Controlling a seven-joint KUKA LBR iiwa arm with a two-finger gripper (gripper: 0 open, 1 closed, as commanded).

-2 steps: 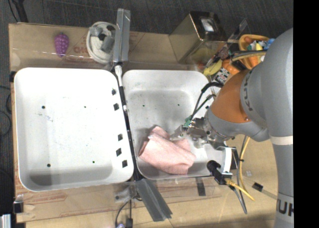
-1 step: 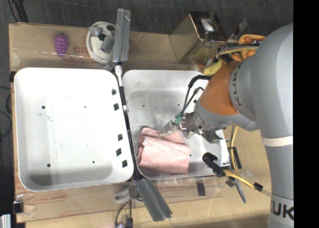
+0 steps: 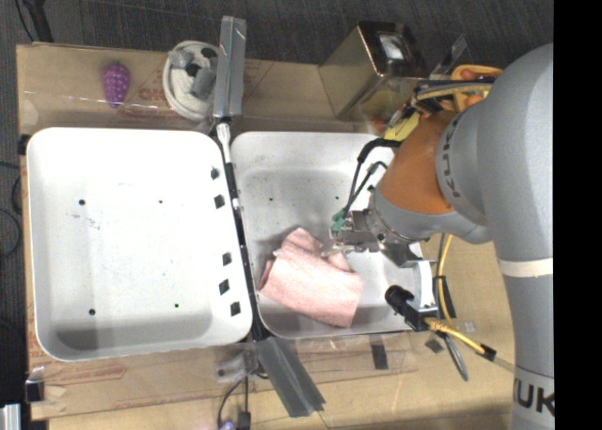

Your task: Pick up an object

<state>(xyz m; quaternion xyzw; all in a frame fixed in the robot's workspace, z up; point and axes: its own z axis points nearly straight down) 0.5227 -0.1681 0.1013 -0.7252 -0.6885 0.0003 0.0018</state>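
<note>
The hand [image 3: 340,247] touches the folded pink cloth [image 3: 312,281] in the right white bin [image 3: 282,174]; its grip state cannot be told.

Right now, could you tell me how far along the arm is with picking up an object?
Done: the arm has reached into the right bin, with its tool at the upper edge of the pink cloth. In hand: nothing visibly; the cloth lies folded on the bin floor, and I cannot tell whether it is gripped. Left: securing the cloth and lifting it.
</note>
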